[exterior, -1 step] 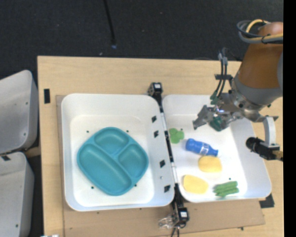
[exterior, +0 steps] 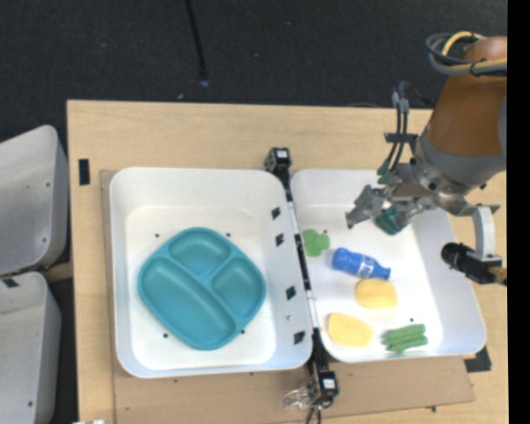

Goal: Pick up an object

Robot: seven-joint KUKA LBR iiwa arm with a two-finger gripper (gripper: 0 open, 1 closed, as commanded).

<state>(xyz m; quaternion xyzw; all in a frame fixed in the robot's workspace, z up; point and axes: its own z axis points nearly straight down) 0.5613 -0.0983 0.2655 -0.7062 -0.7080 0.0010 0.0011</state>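
The right bin [exterior: 442, 263] holds several small objects. A small green piece [exterior: 315, 242] lies by its left wall. Next to it are a blue bottle [exterior: 360, 264] on its side, a yellow lump [exterior: 375, 294], a second yellow lump [exterior: 349, 329] and a green ridged piece [exterior: 405, 337] near the front. My gripper [exterior: 382, 214] hangs over the back half of this bin, up and right of the blue bottle. A dark teal object [exterior: 391, 222] sits right at the gripper's tip, and I cannot tell whether it is gripped.
The left bin [exterior: 132, 201] holds a teal divided plate [exterior: 203, 285]. A black clip [exterior: 277, 158] stands at the back of the wall between the bins. A black fitting [exterior: 464, 259] juts over the right bin's right rim. A grey chair [exterior: 18, 201] stands to the left of the bench.
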